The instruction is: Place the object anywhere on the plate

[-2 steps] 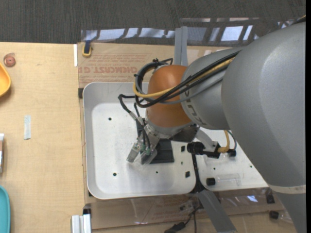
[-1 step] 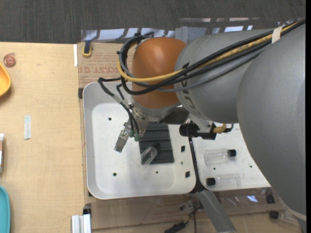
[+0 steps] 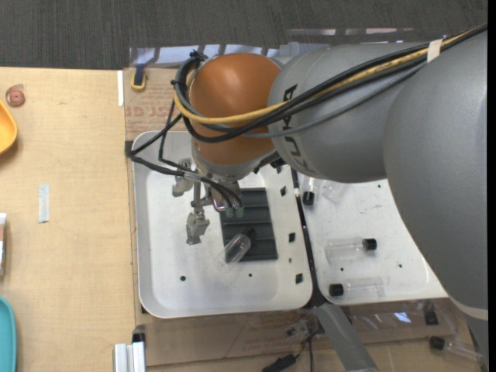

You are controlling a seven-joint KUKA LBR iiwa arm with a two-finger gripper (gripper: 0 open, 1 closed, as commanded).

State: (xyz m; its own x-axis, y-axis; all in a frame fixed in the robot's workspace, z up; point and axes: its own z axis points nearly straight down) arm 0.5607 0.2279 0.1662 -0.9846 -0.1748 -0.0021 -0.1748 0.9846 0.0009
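A black ribbed plate [image 3: 260, 222] lies in the left bin [image 3: 163, 285], right of its middle. My gripper [image 3: 215, 239] hangs over that bin at the plate's left edge, open, with nothing visible between its fingers. One finger [image 3: 195, 228] is over the bare white floor and the other [image 3: 236, 248] is over the plate's near-left corner. Two clear vials with black caps [image 3: 353, 246] [image 3: 358, 289] lie in the right bin [image 3: 411, 273], apart from the gripper. The arm's orange band and grey body hide the far part of both bins.
A small black piece [image 3: 308, 198] sits near the divider in the right bin. The wooden bench [image 3: 70, 208] to the left bears a small clear strip [image 3: 43, 204], an orange dish edge [image 3: 6, 130] and a teal item [image 3: 6, 335].
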